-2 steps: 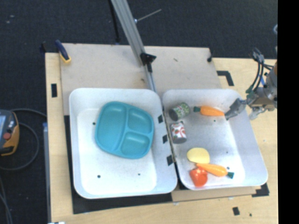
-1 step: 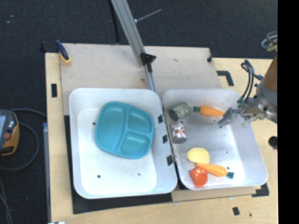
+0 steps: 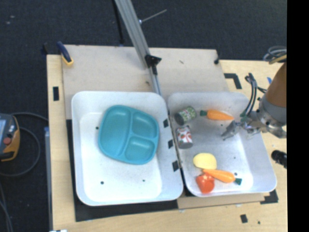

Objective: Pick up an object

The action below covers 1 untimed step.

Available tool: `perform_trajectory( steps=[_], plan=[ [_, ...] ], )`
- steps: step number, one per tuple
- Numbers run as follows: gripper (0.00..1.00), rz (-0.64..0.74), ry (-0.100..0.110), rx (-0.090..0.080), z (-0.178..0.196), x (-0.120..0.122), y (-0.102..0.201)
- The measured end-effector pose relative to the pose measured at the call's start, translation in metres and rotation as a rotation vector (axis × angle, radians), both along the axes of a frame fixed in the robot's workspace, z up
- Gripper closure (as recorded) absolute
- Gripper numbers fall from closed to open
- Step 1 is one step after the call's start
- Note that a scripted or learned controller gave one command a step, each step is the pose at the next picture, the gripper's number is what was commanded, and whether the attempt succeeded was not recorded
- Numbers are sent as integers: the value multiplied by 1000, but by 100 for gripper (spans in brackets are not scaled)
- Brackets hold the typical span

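Hovering jaws (image 3: 231,131), seemingly parted, empty, between upper carrot (image 3: 218,114) and lemon (image 3: 204,160)

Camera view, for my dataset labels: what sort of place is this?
Probably a robot grasping test bench, not a kitchen: two shallow white bins on a plywood bench, toy plastic carrots and a blue compartment plate, and a grey arm's gripper.

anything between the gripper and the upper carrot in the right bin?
Nothing visible. The gripper sits over bare floor of the right bin, just below and right of the upper carrot. The can lies on the carrot's far side, off that path.
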<state>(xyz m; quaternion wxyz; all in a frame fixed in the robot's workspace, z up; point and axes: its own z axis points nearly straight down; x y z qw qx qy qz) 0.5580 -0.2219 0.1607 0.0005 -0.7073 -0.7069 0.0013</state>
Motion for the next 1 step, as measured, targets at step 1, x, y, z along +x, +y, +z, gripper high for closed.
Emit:
perform_trajectory(
  steps=[1],
  plan=[
    [0,-1,-4,-2,-59,7,-3]
  ],
)
